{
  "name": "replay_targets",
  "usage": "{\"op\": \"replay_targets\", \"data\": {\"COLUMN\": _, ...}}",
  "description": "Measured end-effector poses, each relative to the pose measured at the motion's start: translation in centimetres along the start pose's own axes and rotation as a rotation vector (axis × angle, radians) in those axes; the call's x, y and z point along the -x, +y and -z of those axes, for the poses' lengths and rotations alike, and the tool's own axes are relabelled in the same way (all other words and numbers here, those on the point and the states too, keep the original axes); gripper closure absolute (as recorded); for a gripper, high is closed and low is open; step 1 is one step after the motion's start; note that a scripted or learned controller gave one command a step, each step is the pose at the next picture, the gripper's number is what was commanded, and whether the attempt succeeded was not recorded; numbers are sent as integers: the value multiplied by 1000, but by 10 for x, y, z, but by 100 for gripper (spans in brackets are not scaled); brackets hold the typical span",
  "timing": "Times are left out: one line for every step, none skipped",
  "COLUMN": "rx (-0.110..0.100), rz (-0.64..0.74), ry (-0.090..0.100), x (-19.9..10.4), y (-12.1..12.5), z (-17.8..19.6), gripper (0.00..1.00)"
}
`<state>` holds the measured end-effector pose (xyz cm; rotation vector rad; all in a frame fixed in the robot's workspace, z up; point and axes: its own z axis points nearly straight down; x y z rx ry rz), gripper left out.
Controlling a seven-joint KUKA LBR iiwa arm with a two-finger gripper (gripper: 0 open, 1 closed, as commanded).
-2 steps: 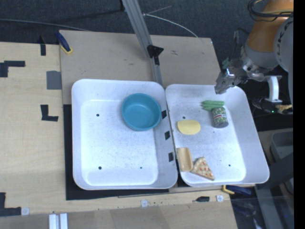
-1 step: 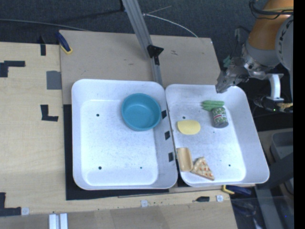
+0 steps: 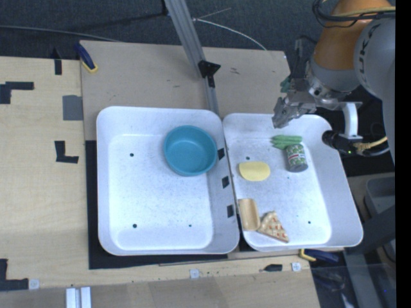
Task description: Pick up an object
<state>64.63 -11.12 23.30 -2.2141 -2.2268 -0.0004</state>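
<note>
Gripper (image 3: 284, 115) hangs over the far rim of the right bin (image 3: 334, 191), above the floor with nothing between its fingers; whether they are parted I cannot tell. Just below it lies a green jar (image 3: 295, 156), its long axis running roughly near to far, with green beans (image 3: 286, 140) at its far end. A yellow piece (image 3: 254, 171) lies near the dividing wall, with bare floor around it. Bread (image 3: 248, 213) and a pizza slice (image 3: 273, 226) crowd the near-left corner. A blue bowl (image 3: 189, 149) sits in the left bin (image 3: 122, 191).
</note>
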Motion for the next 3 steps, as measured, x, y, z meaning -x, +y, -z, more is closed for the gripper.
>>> {"op": "replay_targets", "data": {"rx": -1, "rz": 1, "ry": 1, "x": -51, "y": -9, "z": 9, "gripper": 100}}
{"op": "replay_targets", "data": {"rx": 0, "rz": 1, "ry": 1, "x": -105, "y": -9, "z": 13, "gripper": 100}}
{"op": "replay_targets", "data": {"rx": -2, "rz": 1, "ry": 0, "x": -156, "y": -21, "z": 17, "gripper": 100}}
